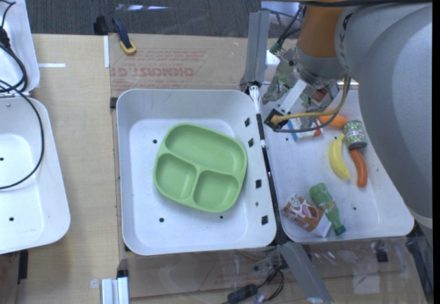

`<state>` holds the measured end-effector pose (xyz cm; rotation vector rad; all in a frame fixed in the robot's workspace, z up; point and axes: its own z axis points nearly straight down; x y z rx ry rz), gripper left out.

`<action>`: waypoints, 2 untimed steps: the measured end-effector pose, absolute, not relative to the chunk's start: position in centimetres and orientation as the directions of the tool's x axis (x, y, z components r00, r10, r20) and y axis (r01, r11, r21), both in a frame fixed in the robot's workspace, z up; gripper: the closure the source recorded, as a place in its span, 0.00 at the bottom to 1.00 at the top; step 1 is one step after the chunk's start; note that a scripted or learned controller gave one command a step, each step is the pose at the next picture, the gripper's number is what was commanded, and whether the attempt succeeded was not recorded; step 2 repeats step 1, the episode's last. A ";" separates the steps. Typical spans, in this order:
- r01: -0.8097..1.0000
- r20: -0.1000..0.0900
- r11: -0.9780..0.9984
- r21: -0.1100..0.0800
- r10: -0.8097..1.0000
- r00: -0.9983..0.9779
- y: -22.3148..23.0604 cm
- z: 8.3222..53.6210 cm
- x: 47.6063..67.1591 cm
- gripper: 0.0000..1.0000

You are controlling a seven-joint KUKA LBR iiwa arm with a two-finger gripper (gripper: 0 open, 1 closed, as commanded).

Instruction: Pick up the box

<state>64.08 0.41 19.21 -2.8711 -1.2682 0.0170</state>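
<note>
Plastic makes up most of what lies in the 2 shallow white bins, both smooth, with rounded corners and small dark holes in the floor. The left bin point(130, 179) holds a matte pale-green tray point(201, 167), a rounded square moulded into 3 compartments, lying flat near the middle. The right bin point(385, 216) holds the small things. The box point(307, 213), a glossy printed carton in brown, red and white, lies flat near the bin's front edge; its long axis runs from upper left to lower right, the lower-right end touching or just beside a green bottle point(326, 207) that slants the same way. A curved yellow banana point(337, 158) lies further back, with an orange carrot-shaped piece point(359, 165) just beside it on the right and a short green-labelled can point(353, 133) at the carrot's top end. The gripper point(297, 100), metal and grey with loose wiring, sits low at the back-left corner of the right bin, over a flat blue-and-white item point(301, 127), well apart from the box. Whether it grips anything, and how wide it stands, I cannot tell. Brown cardboard point(165, 65) with red print lies behind the left bin.
</note>
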 end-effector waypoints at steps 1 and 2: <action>0.637 -0.009 -0.771 -0.004 0.637 0.771 -6.5 36.9 63.3 0.00; 0.637 -0.009 -0.771 -0.004 0.637 0.771 -6.5 36.9 63.3 0.00</action>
